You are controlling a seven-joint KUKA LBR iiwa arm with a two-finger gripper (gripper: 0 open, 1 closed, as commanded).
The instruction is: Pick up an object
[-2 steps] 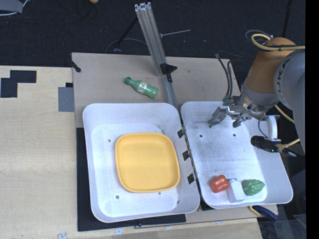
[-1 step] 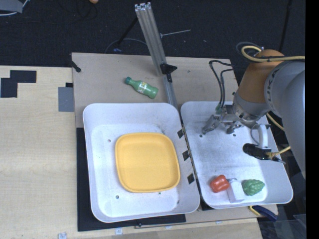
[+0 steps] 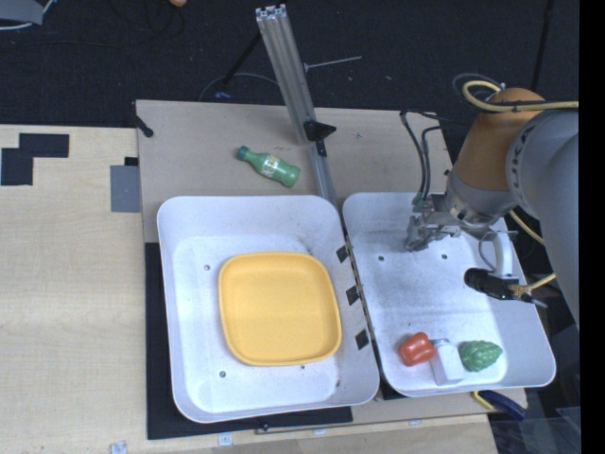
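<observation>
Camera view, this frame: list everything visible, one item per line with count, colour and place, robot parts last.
bins: two, white, side by side on the bench
plate: one, yellow, in the left bin
red object: one, red, near front edge of the right bin
white block: one, white, between the red and green objects
green object: one, green, front right corner of the right bin
bottle: one, green, lying on the bench behind the left bin
metal rail: one, silver, slanting up behind the bins
arm: one, grey with orange band, reaching in from the right
gripper: one, dark, over the right bin's back part
</observation>
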